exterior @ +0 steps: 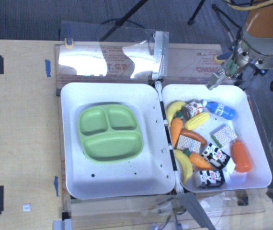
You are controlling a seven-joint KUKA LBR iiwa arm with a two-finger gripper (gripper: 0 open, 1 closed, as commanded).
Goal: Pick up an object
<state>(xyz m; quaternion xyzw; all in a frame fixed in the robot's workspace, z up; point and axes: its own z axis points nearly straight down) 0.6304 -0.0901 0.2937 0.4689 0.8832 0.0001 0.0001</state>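
Approach step, nothing picked: gripper (221,79), grip state unreadable, hangs above the back rim of the right shallow white bin (257,143), where plastic toy food lies heaped, lone orange bottle-shaped toy (241,155) clearest target; next, descend.

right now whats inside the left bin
A green divided tray sits in the left bin, its three compartments bare. Whatever lies beneath the tray is covered.
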